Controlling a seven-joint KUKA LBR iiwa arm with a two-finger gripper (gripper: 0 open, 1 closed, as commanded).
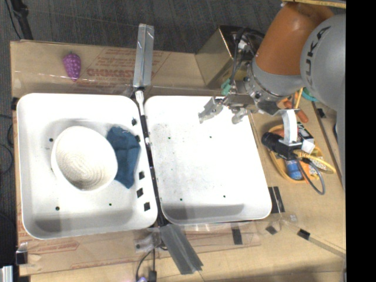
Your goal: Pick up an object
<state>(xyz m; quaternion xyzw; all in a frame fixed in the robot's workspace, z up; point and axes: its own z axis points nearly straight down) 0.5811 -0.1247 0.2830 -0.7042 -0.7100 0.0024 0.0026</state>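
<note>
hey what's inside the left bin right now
The left bin holds a white woven dome-shaped object, perhaps a hat, and a crumpled blue cloth touching its right side. Whatever lies beneath either is covered.

White bins; cream, ribbed round hat; dark teal-blue cloth; purple, knobbly grape bunch; grey arm with orange band; brown cardboard.
</note>
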